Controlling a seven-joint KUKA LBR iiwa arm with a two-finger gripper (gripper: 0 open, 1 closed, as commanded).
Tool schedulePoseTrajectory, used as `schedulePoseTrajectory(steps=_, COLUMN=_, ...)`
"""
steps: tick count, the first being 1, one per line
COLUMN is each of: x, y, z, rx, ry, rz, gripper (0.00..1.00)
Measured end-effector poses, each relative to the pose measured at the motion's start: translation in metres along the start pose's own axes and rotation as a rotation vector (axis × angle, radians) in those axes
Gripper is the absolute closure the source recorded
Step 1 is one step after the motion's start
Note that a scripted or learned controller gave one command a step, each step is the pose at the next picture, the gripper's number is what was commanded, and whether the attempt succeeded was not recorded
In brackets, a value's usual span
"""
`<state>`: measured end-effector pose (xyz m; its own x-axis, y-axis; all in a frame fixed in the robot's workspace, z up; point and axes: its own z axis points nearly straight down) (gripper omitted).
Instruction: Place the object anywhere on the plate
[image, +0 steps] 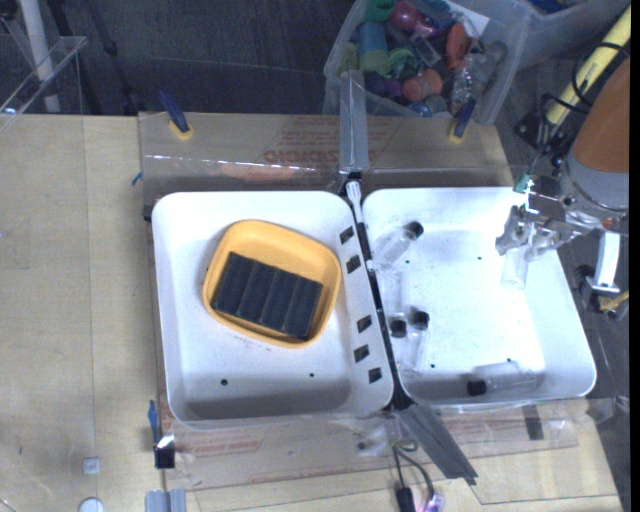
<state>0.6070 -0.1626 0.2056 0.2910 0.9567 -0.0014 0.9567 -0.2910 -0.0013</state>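
Cables (412, 490) are seen hanging at the near edge of the table (60, 300), below the 2 white bins. The dark ribbed slab (270, 295), judged to be the task's thing, lies flat on the yellow plate (222, 255) in the left bin (180, 330). The tool (525, 235) is held over the far right part of the right bin (540, 340); whether it is spread or pressed together cannot be told, and nothing is seen held in it.

If a further pass is made at the plate, the slab could be nudged over the low rim. Small clear and dark bits (408, 323) near the divider could be snagged. Beyond the pale wooden table, a tub of coloured toys (415, 50) is seen.
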Motion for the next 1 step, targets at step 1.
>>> schedulePoseTrajectory(steps=1, x=0.0586, y=-0.0050, z=0.0592, rx=0.003, ry=0.002, rz=-0.133, gripper=1.00)
